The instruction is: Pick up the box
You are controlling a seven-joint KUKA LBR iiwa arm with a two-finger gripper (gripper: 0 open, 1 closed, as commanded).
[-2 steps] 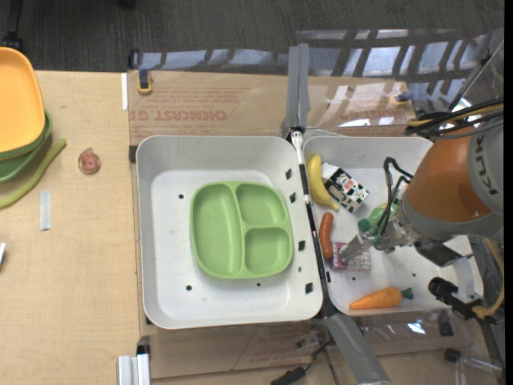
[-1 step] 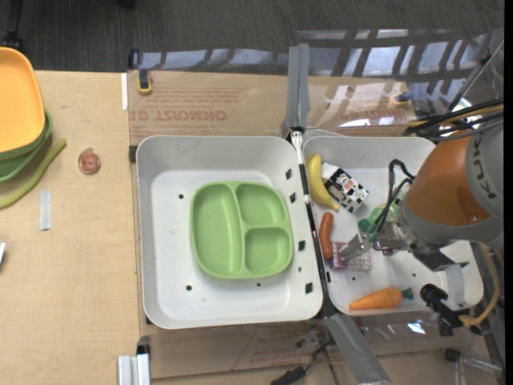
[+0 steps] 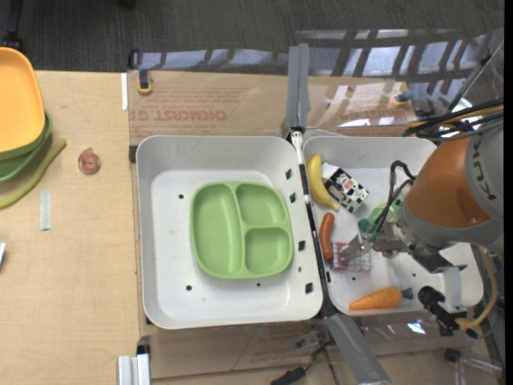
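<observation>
The box [image 3: 347, 188] is small, white with black patches, and lies tilted in the back left part of the right bin [image 3: 449, 147], next to a banana [image 3: 319, 183]. My gripper [image 3: 370, 241] reaches in from the right and hangs low over the middle of that bin, nearer the front than the box and apart from it. Its tip is right above a pink and clear packet [image 3: 353, 260]. A green item [image 3: 377, 217] sits just behind the gripper. The grey arm with its orange band [image 3: 453, 187] hides the bin's right part.
A red sausage-shaped piece [image 3: 326, 237] lies by the right bin's left wall and a carrot [image 3: 375, 298] near its front edge. The left bin [image 3: 160, 239] holds a green divided plate [image 3: 242, 229]. Yellow and green dishes [image 3: 16, 111] sit far left on the bench.
</observation>
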